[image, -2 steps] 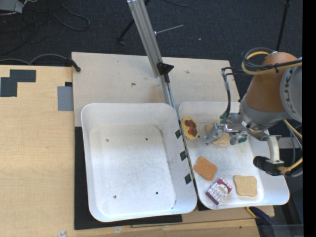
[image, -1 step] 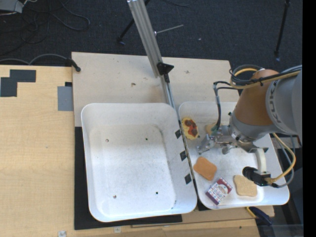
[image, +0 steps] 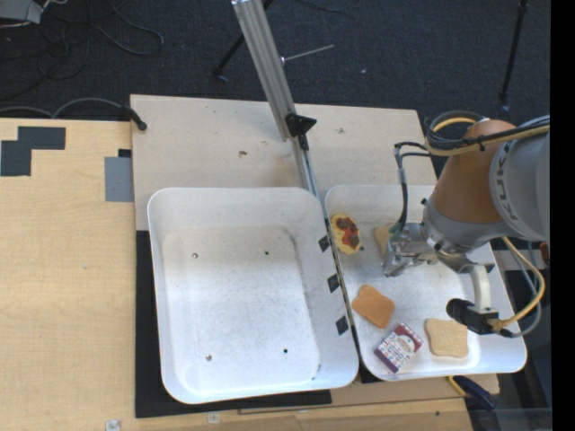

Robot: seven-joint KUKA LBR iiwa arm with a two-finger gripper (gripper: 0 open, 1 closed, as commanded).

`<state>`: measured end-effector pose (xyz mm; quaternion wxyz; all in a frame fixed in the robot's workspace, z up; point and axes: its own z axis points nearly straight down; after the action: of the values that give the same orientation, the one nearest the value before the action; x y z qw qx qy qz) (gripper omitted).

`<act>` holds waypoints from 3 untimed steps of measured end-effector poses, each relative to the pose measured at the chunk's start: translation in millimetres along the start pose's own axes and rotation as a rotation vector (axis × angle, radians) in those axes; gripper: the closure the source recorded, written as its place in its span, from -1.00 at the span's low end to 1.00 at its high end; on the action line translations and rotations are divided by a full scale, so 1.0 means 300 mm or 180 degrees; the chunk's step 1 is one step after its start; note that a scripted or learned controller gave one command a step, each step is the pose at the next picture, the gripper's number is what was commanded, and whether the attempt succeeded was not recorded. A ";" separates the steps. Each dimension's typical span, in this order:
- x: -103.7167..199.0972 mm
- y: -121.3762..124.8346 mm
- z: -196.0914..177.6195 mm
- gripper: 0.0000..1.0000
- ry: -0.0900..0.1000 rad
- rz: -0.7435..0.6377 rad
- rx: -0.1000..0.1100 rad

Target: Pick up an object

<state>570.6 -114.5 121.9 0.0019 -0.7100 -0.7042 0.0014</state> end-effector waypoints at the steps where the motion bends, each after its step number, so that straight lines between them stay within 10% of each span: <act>1: -0.006 -0.027 -0.154 1.00 -0.0002 -0.0006 -0.0018; 3: 0.142 0.058 -0.261 1.00 -0.0001 -0.0036 -0.0011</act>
<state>588.8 -72.1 200.2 0.0005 -0.7061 -0.7081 0.0003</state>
